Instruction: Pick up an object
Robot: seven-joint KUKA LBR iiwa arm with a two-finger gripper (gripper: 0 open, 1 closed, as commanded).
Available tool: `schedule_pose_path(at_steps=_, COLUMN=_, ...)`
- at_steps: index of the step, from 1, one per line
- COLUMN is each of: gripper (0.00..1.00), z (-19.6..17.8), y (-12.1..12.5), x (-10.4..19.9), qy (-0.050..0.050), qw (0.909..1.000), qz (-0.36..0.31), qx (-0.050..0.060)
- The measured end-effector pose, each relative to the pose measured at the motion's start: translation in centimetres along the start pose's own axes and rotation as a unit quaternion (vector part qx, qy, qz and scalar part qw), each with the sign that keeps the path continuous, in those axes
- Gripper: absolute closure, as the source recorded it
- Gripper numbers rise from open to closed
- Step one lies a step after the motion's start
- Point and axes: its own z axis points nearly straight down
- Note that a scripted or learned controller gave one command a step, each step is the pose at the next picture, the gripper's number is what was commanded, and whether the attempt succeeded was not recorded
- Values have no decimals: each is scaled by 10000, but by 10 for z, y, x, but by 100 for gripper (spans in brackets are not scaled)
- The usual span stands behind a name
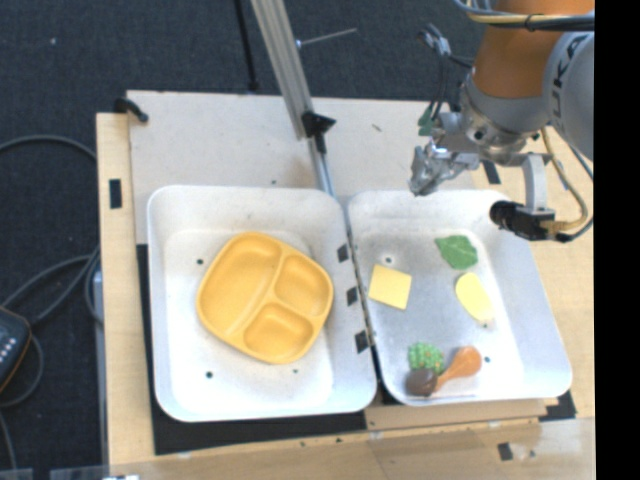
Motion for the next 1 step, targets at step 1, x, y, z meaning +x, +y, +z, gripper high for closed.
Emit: schedule_pose_path(at_steps=1, gripper=100, z=5, y=9, x=56, qy=-4, qw=10000, qz=-1, qx=-8)
